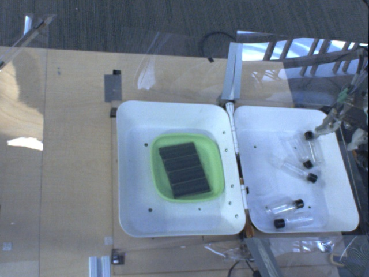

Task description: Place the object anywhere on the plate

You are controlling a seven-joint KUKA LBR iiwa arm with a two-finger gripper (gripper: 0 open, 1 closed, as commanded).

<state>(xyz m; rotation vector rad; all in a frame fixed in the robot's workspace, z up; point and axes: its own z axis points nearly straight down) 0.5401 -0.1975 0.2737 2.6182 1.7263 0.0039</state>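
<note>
The things to be moved are small clear vials with black caps, lying on their sides in the right bin [253,126]. One vial [311,147] lies near the far right corner, another [298,171] just below it, and two more [284,206] [294,220] lie close together near the front edge. They look light, rigid and smooth, likely plastic or glass, so I would expect them to roll and slip. The see-through bodies are hard to make out against the white; the caps give the clearest mark. A hold across the middle of the body, square to its length, seems the safest.

The tool [333,119] hangs by the far right corner of that bin, close to the upper vial; I cannot tell whether it is open or closed.

In the left bin [132,212] sits the plate [214,154], lime green, rounded-square and glossy, with a dark ribbed slab [184,169] lying on it. Both bins rest on a pale wood-grain worktop [63,172].
</note>
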